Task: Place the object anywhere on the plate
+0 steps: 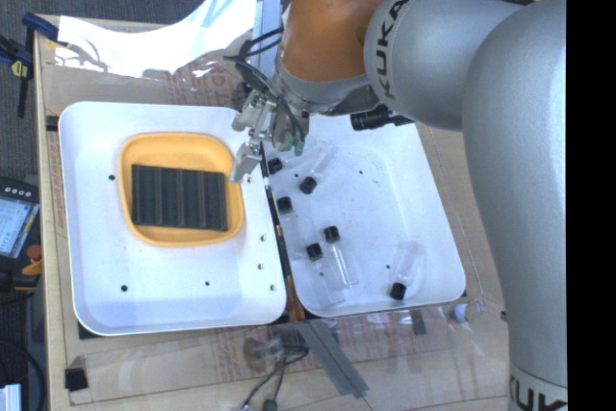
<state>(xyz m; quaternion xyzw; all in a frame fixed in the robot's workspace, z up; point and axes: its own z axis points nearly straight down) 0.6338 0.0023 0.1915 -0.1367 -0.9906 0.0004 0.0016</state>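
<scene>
- Two white bins sit side by side on the bench: the left bin (96,298) and the right bin (438,236).
- A yellow plate (178,149) with rounded corners lies in the left bin, toward its far half.
- A dark ribbed insert (181,197) fills the plate's middle.
- The arm (452,43) reaches in from the right, its orange band (322,24) above the wrist, over the far edge of the bins.
- The gripper (252,159) hangs over the seam between the bins, just beside the plate's right rim.
- Whether the fingers are apart or together cannot be told; they are small and blurred against the white, and nothing can be made out between them.
- Several clear vials with black caps lie scattered in the right bin.
- One vial (311,180) lies near the gripper, on its right.
- A black cap (284,204) sits close to the seam, nearer than the gripper.
- Two more vials (335,255) lie toward the near middle of the right bin, close together.
- Another vial (402,274) lies near the right bin's near right corner, well apart from the plate.
- No vial lies on the plate.
- Crumpled clear plastic (192,24) lies beyond the left bin's far edge.
</scene>
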